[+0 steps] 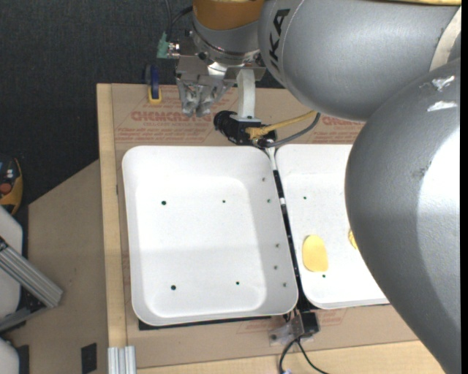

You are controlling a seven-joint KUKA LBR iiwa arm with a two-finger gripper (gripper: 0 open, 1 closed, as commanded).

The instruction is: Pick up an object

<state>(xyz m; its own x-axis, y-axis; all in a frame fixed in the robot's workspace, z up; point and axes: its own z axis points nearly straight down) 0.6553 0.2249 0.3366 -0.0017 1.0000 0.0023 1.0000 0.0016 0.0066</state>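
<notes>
Nothing has been picked: the gripper point(197, 101), fingers seemingly pressed together and empty, is held beyond the left bin point(139, 219), while a yellow object point(315, 253) lies ungrasped in the right bin point(322, 175).

1. The arm point(380, 109) is made of big, rounded, smooth grey shells with a dull metallic sheen (white glints on the nearest one).
2. Dark letters, "KA", show on one shell near the top.
3. An orange band point(219, 14) rings the arm above the wrist.
4. Below the band sits a grey metal wrist block with a small green part at its side.
5. The gripper point(196, 102) is pale grey metal.
</notes>
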